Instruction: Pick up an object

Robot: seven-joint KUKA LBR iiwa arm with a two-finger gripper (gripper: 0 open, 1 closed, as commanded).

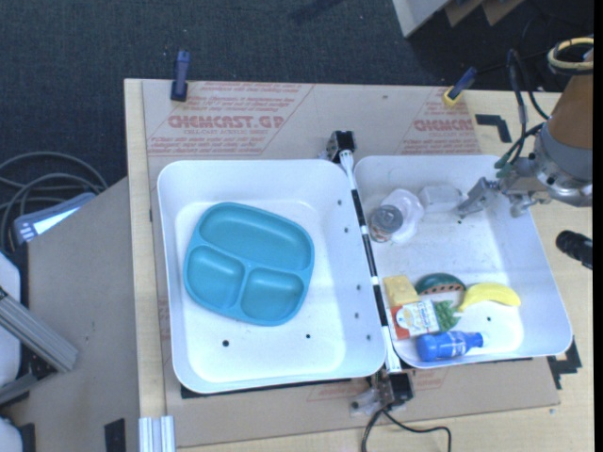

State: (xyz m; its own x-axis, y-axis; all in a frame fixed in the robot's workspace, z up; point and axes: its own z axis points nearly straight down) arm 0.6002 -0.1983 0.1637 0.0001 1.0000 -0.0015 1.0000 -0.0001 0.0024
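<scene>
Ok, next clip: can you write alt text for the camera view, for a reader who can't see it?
A grey robot arm's two-finger gripper hovers over the right white bin, which holds a clear plastic jar, yellow banana, blue bottle and other small items along its near edge. The left white bin holds a blue divided plastic plate.

My view cuts the arm (575,130) off at the right edge, so I see little past its wrist. The hand (480,199) is small and blurred over the right bin (528,252); I can't read its state. The print on the red packet (421,316) is too fine to read, the green object (439,284) behind the banana (490,297) is partly covered, and the clear item (394,215) is indistinct
</scene>
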